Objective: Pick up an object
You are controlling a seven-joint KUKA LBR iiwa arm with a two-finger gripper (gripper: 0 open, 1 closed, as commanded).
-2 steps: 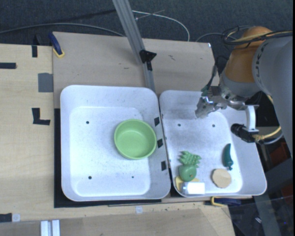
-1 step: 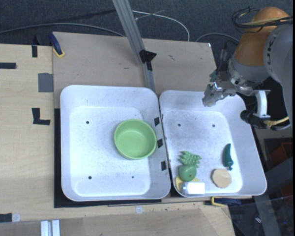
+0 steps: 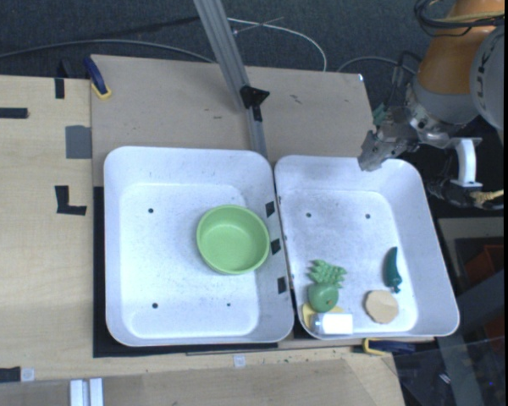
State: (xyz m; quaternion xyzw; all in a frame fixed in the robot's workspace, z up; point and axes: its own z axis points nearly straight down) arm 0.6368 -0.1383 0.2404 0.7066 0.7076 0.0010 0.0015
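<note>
A green bowl (image 3: 232,239) sits alone in the left bin (image 3: 127,227). The right bin (image 3: 423,227) holds a green leafy toy (image 3: 324,284), a teal piece (image 3: 392,268), a tan disc (image 3: 381,306) and a white block (image 3: 336,323). The gripper (image 3: 374,152) hangs over that bin's far rim, carrying nothing; its spread I cannot tell.

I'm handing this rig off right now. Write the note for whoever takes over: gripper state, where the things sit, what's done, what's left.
Gripper: above the far rim of the right bin; nothing visible between its parts, open or shut not readable.
Left bin: green bowl near its middle.
Right bin, near end: green leafy toy, white block at the near wall, tan round piece, dark teal piece by the right wall.
Done: no pick yet; everything lies in the bins.
Left: choose an object, descend, grasp, lift.
</note>
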